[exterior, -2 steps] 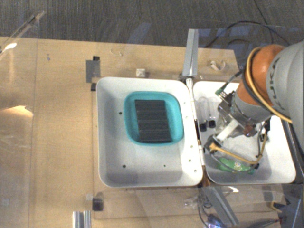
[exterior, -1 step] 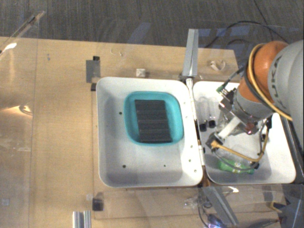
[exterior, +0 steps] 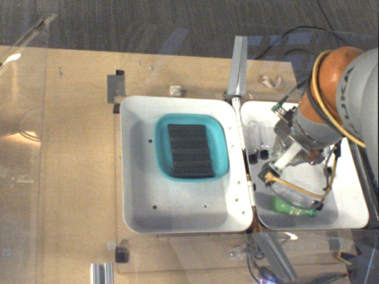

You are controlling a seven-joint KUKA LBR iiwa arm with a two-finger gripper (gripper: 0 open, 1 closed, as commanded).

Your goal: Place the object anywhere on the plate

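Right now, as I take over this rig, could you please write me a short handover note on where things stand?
Gripper: low over the right bin, at its left side; I cannot tell whether it is open or shut, and I see nothing held in it.
Object: a green object lies on the right bin's floor near the front edge, below the gripper.
Plate: the teal plate sits in the left bin with a dark ribbed mat on it.
Done: nothing placed yet.
Left: grasp the green object, carry it across the divider, set it on the plate.
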